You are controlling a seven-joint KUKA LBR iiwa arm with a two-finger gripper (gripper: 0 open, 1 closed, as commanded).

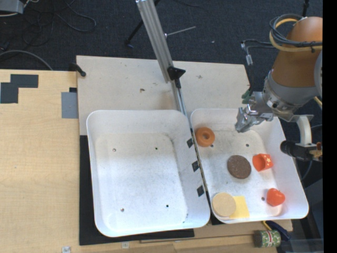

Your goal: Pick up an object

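My hand (245, 121) hangs over the right bin's (295, 183) back edge, grip state unclear, holding nothing; nearest item, the donut (205, 136), lies just to camera-left.

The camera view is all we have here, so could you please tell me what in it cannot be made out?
- Tool: too small and blurred to tell its fingers apart.
- Yellow square piece: its left part lies under the tan round disc.
- Small can below the right bin: label too small to read.
- Orange piece: too small to name its shape.
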